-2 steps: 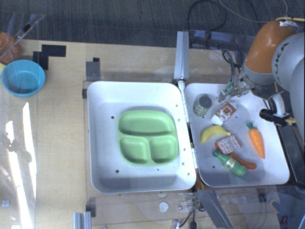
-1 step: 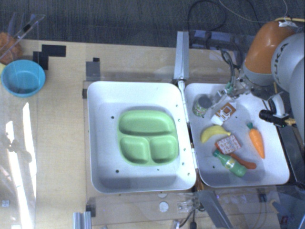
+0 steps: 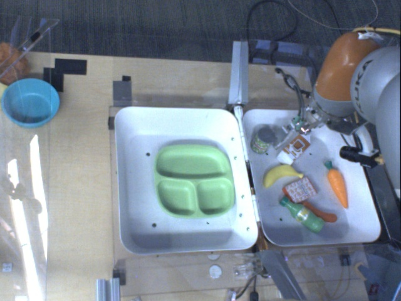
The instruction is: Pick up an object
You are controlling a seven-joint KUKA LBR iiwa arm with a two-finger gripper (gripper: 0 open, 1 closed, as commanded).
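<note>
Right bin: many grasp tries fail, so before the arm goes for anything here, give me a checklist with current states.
1. Gripper positioned over the right bin: ok, at its far edge.
2. Finger opening: cannot tell.
3. Nothing already held: cannot tell.
4. Carrot free to grasp: ok, it lies apart from the rest.
5. Banana free to grasp: not ok, a small red packet sits right against it.
6. Green bottle free to grasp: not ok, crowded by the packet and a red item beside it.
</note>
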